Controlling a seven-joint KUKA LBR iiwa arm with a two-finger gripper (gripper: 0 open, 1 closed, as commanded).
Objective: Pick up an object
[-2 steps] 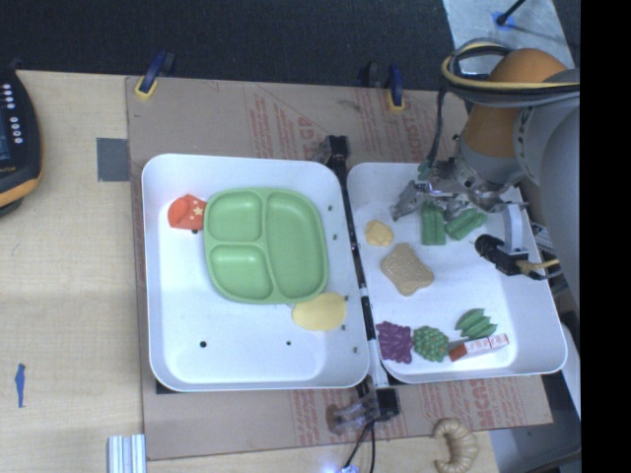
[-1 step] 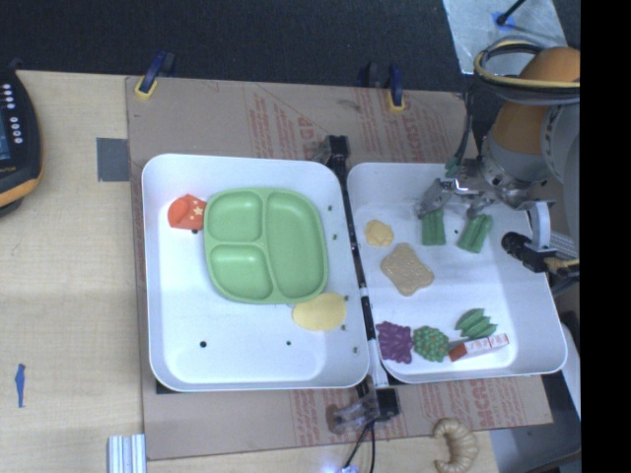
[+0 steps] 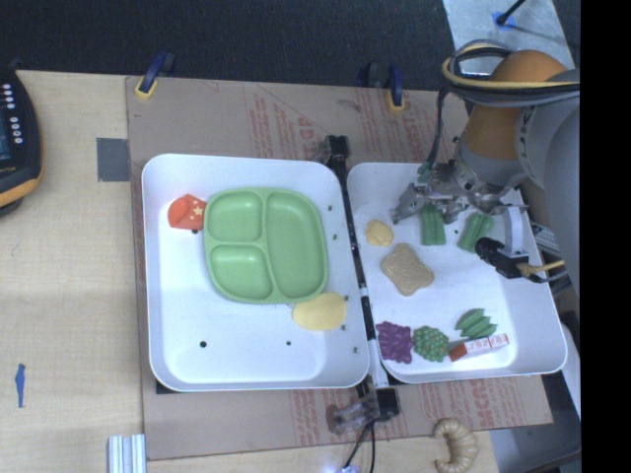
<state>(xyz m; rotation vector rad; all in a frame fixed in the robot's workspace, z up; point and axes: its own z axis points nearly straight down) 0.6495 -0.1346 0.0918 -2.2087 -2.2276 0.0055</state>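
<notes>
Two shallow white bins are seen side by side on a cardboard-covered bench [image 3: 246,116]. The left bin [image 3: 177,343] is largely taken up by a green divided plate [image 3: 266,244], which lies flat near its middle. The right bin [image 3: 532,348] is reached into from the right by the grey arm [image 3: 513,116], whose orange band is seen above the wrist.

The gripper [image 3: 452,229] is positioned over the upper part of the right bin, and its green fingers [image 3: 432,228] are held spread apart, pointing down toward the bin floor. Nothing is seen pinched between them.

In the right bin, a tan cracker-like piece [image 3: 406,269] is found near the centre, just below and left of the gripper. A small yellow piece [image 3: 379,233] lies close to the left wall. Along the bottom edge are set a purple grape bunch [image 3: 394,341], a green broccoli piece [image 3: 430,343], a green pea pod [image 3: 475,322] and a small red-and-white packet [image 3: 481,345].

In the left bin, a yellow lemon-like piece [image 3: 319,312] touches the plate's lower right rim, and a red item [image 3: 186,212] is tucked at its upper left.
</notes>
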